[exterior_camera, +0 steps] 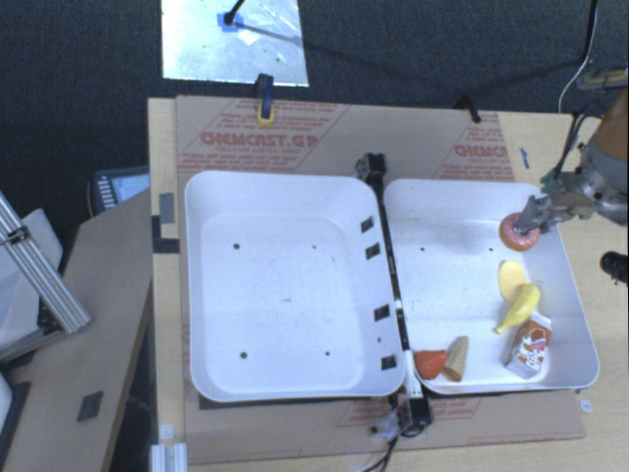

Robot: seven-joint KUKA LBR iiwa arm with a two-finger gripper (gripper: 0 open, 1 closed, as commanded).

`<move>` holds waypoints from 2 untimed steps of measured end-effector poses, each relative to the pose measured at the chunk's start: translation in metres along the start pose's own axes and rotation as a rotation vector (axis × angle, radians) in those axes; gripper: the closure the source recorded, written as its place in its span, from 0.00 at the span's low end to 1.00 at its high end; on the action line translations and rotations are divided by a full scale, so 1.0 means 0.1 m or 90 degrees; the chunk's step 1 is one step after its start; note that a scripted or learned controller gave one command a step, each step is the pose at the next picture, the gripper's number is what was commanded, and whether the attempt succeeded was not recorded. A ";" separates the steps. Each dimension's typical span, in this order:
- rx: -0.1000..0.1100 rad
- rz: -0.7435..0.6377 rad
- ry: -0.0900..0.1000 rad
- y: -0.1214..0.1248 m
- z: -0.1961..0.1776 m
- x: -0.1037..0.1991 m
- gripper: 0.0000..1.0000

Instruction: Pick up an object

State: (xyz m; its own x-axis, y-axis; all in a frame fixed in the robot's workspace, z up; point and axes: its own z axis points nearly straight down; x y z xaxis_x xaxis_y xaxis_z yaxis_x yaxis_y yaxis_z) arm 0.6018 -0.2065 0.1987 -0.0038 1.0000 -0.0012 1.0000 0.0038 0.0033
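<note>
In the right bin, a pink-orange ring-shaped toy lies against the far right wall. My gripper comes in from the right and sits right at the ring's upper right edge, partly covering it. Further along the right side lie a yellow round piece, a banana and a small milk carton. An ice-cream cone and a red piece rest at the bin's near left corner.
The left bin stands beside the right one, with a black clipped divider between them. Both sit on a cardboard sheet. A cable hangs by the arm.
</note>
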 end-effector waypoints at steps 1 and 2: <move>0.000 0.000 0.000 0.12 0.02 0.00 1.00; 0.001 -0.001 0.000 0.15 0.15 0.00 1.00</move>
